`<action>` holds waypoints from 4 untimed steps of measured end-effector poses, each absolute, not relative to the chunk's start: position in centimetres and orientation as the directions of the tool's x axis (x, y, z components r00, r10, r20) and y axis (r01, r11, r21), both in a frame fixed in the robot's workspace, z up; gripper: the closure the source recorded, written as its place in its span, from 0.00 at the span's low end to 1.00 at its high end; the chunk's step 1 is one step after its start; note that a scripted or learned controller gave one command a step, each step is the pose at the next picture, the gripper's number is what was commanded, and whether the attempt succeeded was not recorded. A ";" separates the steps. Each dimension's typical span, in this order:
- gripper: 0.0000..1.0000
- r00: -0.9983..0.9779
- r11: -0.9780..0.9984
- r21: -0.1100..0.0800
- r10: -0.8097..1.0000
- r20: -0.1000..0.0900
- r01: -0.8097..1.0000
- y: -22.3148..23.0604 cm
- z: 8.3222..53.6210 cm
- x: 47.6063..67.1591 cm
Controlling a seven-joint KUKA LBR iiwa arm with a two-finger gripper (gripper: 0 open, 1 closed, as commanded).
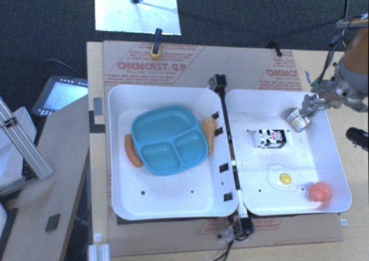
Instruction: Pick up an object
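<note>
I work in a robotics lab. My bench (323,64) is a board of printed sheet material bearing two shallow white bins (173,211) side by side, clipped down with a yellow clamp (156,48). Cables trail off its front edge, a teach pendant (57,97) rests on a side table, and dark carpet (242,0) covers the floor around an aluminium frame rail (23,144).

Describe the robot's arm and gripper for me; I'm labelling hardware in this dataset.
The arm enters from the right edge: a rounded grey body with an orange band above the wrist. Dark cables loop beside it. The gripper at its tip is small, metallic grey and blocky; finer details and markings are too blurred to tell.
</note>
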State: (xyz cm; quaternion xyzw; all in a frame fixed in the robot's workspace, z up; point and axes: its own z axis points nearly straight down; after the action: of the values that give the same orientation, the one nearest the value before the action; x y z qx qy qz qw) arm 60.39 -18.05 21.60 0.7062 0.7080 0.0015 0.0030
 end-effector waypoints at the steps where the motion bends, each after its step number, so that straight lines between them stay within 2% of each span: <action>1: 1.00 -0.005 0.005 0.006 1.000 -0.002 1.000 -17.3 26.3 60.5; 2: 1.00 -0.007 0.007 0.000 1.000 0.001 1.000 -13.2 25.8 58.7; 4: 1.00 -0.009 0.009 0.000 1.000 0.002 1.000 -2.1 23.9 55.3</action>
State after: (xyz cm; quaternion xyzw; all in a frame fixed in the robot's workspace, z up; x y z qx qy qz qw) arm 55.32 -2.08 23.87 0.7038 0.7104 0.0005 -0.0007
